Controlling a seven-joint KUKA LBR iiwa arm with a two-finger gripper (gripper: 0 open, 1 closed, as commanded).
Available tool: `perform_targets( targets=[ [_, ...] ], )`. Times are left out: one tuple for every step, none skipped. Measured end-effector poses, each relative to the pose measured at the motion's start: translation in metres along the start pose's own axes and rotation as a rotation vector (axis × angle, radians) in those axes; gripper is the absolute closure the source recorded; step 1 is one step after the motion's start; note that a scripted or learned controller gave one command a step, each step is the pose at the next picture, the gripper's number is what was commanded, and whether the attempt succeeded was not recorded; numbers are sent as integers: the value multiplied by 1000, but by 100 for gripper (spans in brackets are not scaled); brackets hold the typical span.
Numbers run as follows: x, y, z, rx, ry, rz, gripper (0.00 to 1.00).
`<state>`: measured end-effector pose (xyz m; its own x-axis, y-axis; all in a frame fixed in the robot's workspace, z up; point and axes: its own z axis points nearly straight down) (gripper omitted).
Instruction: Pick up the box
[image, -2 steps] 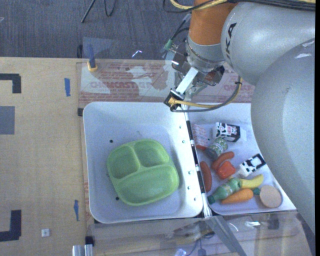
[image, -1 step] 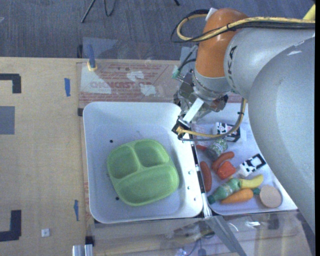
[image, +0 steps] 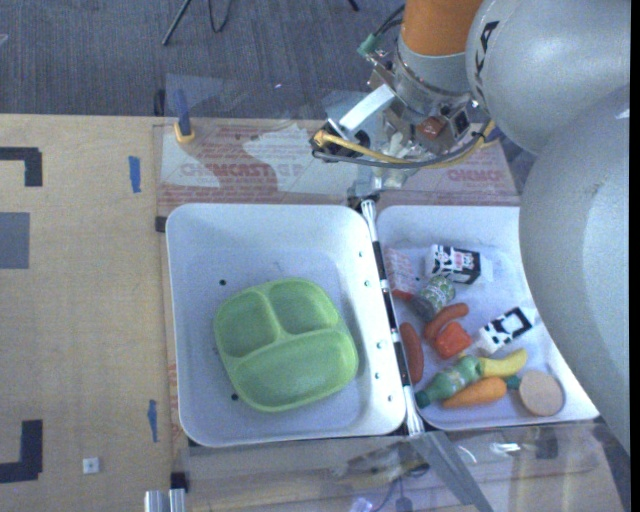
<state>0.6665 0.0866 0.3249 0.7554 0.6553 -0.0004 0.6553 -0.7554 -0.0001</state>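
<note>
Two black-and-white boxes lie in the right bin (image: 560, 400). One box (image: 456, 262) is near the bin's back, and a smaller one (image: 507, 327) lies tilted by the right wall. My gripper (image: 370, 190) hangs over the back rim where the two bins meet, up and left of the nearer box and apart from it. Nothing shows in its grasp.
Around the boxes in the right bin lie a red-and-white packet (image: 399, 266), a small can (image: 436, 295), a red sausage (image: 411, 351), a banana (image: 506, 362), a carrot (image: 476, 392), a green bottle (image: 448, 380) and a tan disc (image: 541, 393). A green divided plate (image: 286, 345) lies in the left bin (image: 200, 250).
</note>
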Motion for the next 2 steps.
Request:
perform_targets(
  targets=[
    [52, -78, 44, 4, -3, -39, 100],
    [67, -125, 99, 2, 0, 19, 100]
  ],
)
